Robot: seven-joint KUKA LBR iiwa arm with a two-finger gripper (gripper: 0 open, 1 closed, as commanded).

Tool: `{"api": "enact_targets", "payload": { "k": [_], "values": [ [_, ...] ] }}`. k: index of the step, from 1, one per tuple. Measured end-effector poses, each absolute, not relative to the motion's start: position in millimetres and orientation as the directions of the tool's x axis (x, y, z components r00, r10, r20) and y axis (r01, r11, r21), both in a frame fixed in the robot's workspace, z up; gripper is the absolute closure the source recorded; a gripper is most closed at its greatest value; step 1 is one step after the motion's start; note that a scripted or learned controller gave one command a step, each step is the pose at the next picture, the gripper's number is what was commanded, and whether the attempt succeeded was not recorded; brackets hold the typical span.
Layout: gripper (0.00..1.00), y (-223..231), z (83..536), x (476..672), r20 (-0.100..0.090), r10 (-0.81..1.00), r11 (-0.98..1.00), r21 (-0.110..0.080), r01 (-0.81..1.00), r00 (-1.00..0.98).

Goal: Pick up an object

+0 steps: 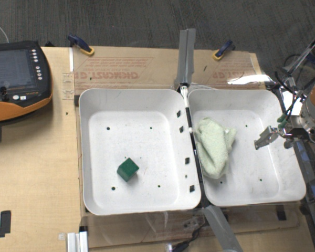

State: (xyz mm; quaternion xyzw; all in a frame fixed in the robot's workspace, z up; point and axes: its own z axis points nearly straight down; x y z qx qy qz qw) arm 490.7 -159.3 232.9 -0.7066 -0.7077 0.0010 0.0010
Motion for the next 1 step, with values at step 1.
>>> {"api": "enact_targets", "payload": {
  "k": [1],
  "values": [
    [0.00,-128.7,95.2,537.4,0.000,0.992,0.127,0.000,0.992,-0.127]
  ]
}}
